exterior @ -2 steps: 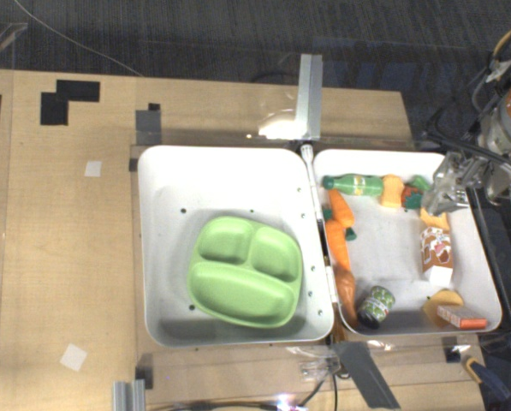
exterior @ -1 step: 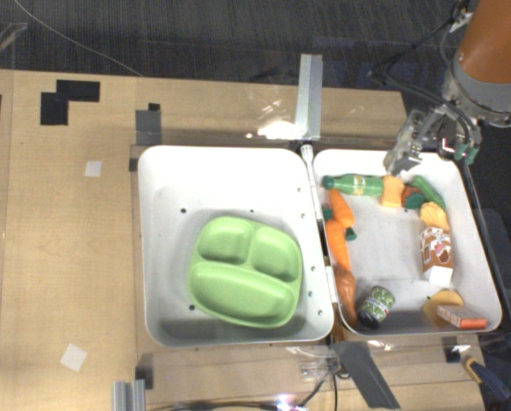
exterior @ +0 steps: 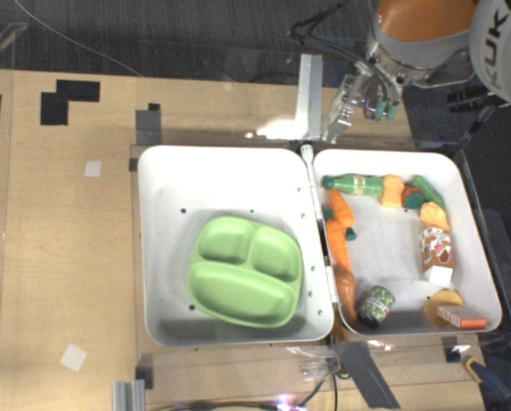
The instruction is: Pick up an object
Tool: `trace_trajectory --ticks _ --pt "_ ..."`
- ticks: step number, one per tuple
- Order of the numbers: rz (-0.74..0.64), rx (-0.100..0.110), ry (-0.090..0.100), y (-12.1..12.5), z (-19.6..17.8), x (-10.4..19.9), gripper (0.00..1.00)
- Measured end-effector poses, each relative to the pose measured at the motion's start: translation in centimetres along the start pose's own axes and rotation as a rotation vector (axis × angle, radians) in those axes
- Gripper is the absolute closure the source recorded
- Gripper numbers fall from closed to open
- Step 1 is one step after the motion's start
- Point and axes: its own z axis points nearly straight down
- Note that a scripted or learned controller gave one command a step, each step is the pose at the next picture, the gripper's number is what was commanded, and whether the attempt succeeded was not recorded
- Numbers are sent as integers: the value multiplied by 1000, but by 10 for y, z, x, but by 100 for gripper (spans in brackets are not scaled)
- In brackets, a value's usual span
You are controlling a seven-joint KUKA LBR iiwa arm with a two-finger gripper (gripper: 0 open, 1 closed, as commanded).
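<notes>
— So where is the gripper [exterior: 358, 110] in the camera view?

— Up beyond the far edge of the right bin [exterior: 473, 229], near that bin's far left corner, hanging over the bench [exterior: 58, 255] rather than over either bin. Nothing sits between its fingers, though I cannot tell whether they are apart or together.

— And the objects?

— All in the right bin. A green bottle [exterior: 355, 183] lies along the far wall, with a yellow piece [exterior: 393, 192] and a green vegetable [exterior: 428, 192] beside it toward the far right corner. Two carrots [exterior: 338, 229] run down the left wall. A dark can [exterior: 376, 305] rests near the near wall, and a small brown-and-white bottle [exterior: 436, 255] lies along the right wall, with a yellow item [exterior: 448, 305] in the near right corner.

— The left bin [exterior: 152, 229]?

— It carries a green divided tray [exterior: 245, 271], toward its near right.
</notes>
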Motion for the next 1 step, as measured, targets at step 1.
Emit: trace_trajectory --ticks 1 --pt "4 -3 -13 -3 -15 -3 100"
